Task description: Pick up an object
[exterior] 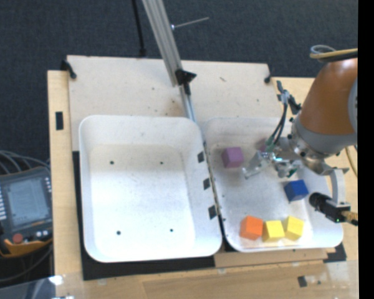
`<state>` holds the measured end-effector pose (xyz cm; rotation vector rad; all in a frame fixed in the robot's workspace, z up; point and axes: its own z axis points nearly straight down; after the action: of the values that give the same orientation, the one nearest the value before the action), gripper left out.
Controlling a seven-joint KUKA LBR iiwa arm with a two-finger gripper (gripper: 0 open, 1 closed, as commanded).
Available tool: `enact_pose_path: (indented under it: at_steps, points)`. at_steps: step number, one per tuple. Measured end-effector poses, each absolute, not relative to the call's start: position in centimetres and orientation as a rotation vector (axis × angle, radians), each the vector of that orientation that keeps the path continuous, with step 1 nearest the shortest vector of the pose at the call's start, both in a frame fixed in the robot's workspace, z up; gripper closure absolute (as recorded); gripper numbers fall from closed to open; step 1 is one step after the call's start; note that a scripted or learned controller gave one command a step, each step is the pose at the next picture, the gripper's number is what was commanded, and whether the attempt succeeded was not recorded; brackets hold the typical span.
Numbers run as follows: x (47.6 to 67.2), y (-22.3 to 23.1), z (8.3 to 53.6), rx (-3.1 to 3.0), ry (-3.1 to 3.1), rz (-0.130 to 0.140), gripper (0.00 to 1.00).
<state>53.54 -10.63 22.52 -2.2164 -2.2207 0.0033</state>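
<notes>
Well, the arm comes in from the right, over the right bin. It is grey w/ a big orange band near the wrist. Its gripper hangs low over the middle of that bin, pointing left. The fingers are thin and shiny and blur into the white floor, so I can't tell if they are spread or closed, and I see no block between them. A purple block sits just left of the gripper, near it, maybe not touching; too close to call. A blue block sits below and to the right of the gripper, a bit apart from it, partly under the wrist stuff. Along the front of the right bin, 3 blocks sit in a row, side by side: an orange block on the left, a yellow block in the middle, and a 2nd yellow block on the right. They look like they touch each other. The left bin is beside the right bin, and the two bins meet in the middle. Both bins sit on a wood bench. A metal pole goes up at a slant from the back of the bench, near where the bins meet. At the far left, off the bench, is a grey pad w/ a screen.
</notes>
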Motion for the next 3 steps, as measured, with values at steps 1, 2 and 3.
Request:
enact_pose_path:
  at_steps: [1,2,3]
  points:
    - [53.6,-10.7,22.8,-2.223,-2.221,-0.002,0.0]
    - [53.4,-10.4,16.5,-2.221,-2.217,0.007,0.0]
    - [53.4,-10.9,12.2,-2.223,-2.217,0.006,0.0]
